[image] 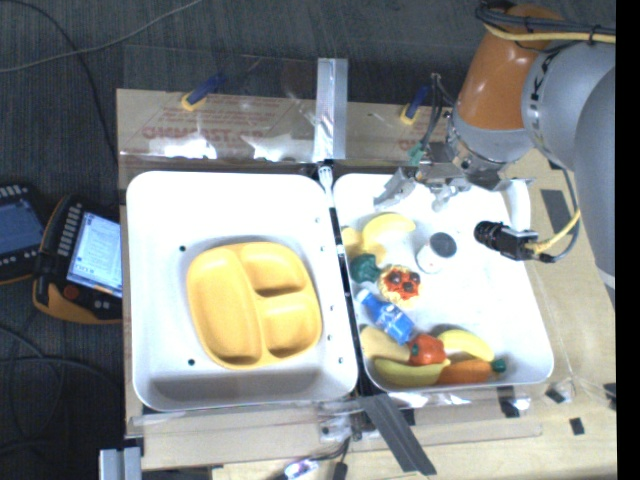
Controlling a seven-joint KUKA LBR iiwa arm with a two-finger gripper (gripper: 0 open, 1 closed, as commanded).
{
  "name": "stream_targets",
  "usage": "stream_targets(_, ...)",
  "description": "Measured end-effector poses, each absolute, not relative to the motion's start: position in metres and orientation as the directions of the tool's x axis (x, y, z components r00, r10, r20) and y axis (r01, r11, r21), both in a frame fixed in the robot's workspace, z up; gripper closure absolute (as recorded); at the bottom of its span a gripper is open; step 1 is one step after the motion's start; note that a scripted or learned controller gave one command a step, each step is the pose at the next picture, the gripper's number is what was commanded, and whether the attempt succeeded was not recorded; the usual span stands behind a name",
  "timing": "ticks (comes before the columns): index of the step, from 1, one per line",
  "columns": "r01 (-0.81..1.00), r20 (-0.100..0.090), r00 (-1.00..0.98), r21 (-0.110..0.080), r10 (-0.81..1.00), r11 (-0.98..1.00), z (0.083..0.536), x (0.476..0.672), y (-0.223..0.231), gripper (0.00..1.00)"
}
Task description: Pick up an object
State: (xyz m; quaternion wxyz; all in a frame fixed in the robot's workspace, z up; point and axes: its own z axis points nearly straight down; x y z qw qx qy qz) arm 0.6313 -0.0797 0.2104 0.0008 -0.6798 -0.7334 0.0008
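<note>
Bench (560, 308) wood | two white bins (160, 208) | dark carpet (60, 88) | fingers (425, 180) state: cannot tell

No readable text

You can read nothing here: the print on the blue bottle (385, 317) and the lit screen of the handheld pendant (97, 252) are both too small to make out.

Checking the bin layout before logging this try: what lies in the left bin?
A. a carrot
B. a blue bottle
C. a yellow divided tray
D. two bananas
C: the yellow divided tray lies alone in the left bin, while the small items sit in the right bin.
</note>
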Motion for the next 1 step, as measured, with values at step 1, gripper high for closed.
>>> stream_targets(1, 0.988, -0.002, -0.156, 0.0, 0.988, 0.156, 0.0939, 0.6484, -0.0998, 0.0)
